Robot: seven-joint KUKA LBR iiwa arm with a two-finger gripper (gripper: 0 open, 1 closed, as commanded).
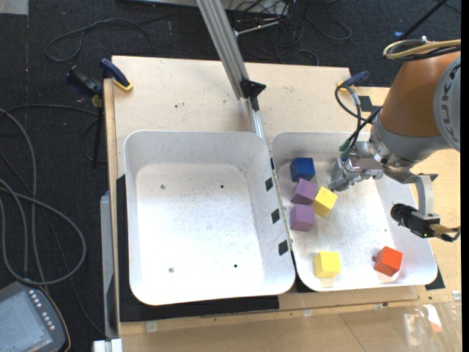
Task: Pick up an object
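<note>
The right bin (366, 229) holds several small cubes. A blue cube (302, 169) lies at the back left, with a purple cube (305, 192) and a second purple cube (302, 217) in front of it. A yellow cube (325, 200) sits tilted beside the purple ones. Another yellow cube (327, 264) and an orange cube (388, 261) lie near the front wall. My gripper (339, 182) hangs low over the right bin, just up and right of the tilted yellow cube, and nothing is visibly held in it.
The left bin (139, 196) stands beside the right one. A slanted metal pole (227, 50) crosses the back of the bench and ends at the bins' divide. Cables and a black fitting (410, 218) hang from the arm over the right bin's right side.
</note>
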